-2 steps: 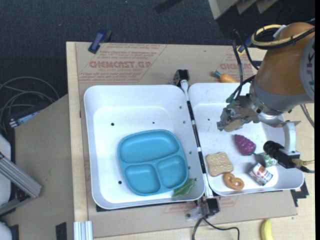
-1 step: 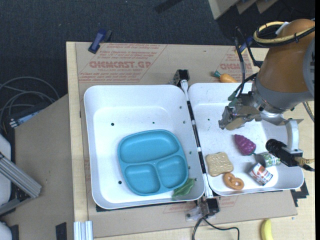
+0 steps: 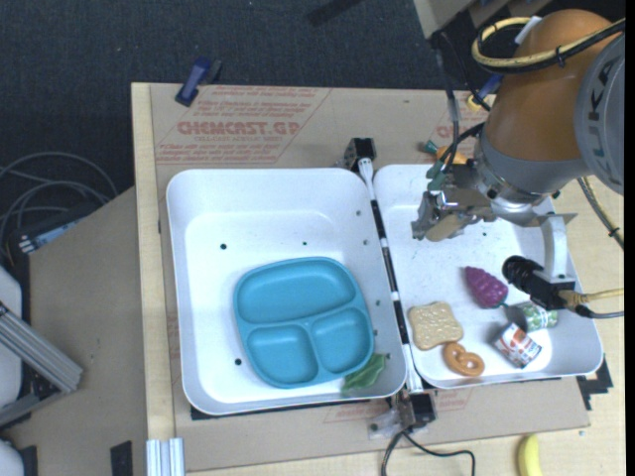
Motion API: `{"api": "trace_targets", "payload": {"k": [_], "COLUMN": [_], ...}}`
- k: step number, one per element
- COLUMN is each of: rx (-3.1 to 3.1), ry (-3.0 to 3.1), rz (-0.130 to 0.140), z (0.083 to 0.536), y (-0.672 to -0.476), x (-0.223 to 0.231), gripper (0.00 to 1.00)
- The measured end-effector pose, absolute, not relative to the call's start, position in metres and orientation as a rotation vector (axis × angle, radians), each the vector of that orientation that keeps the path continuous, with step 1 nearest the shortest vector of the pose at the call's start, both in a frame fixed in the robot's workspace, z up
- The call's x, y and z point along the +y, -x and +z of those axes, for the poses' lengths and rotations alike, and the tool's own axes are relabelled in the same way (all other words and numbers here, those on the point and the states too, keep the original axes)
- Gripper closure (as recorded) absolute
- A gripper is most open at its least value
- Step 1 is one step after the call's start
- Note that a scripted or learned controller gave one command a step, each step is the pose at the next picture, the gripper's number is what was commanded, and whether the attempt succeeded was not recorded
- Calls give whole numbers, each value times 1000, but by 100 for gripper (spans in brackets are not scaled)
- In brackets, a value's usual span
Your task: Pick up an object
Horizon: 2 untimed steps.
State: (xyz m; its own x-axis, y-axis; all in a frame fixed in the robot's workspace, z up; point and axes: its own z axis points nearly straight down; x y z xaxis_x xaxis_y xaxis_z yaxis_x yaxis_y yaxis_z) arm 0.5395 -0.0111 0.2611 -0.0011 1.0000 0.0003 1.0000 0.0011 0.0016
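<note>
In the right bin (image 3: 417, 191) lie a purple fruit-like piece (image 3: 485, 286), a tan cracker (image 3: 434, 324), a small orange pretzel ring (image 3: 463, 360), a red-and-white can (image 3: 519, 345) and a small green-and-white item (image 3: 536, 316). My gripper (image 3: 444, 216) hangs over the far left part of this bin, above bare white floor, apart from all of these. Nothing shows between its fingers. The purple piece sits to the right of and nearer than the gripper.
The left bin (image 3: 198, 226) holds a blue divided plate (image 3: 300, 318) and a green leafy piece (image 3: 364, 374) at its near right corner. A black clip (image 3: 359, 151) sits at the far end of the divider. A blue clip (image 3: 196, 79) lies on the bench's far left.
</note>
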Motion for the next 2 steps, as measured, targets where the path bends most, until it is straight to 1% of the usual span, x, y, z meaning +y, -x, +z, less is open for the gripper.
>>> {"api": "trace_targets", "payload": {"k": [1,2], "rx": [2221,2219], "ry": [-2220,-2220], "rz": [1,2], "z": [245,281], "y": [-579,-592], "x": [5,-25], "gripper": [100,100]}}
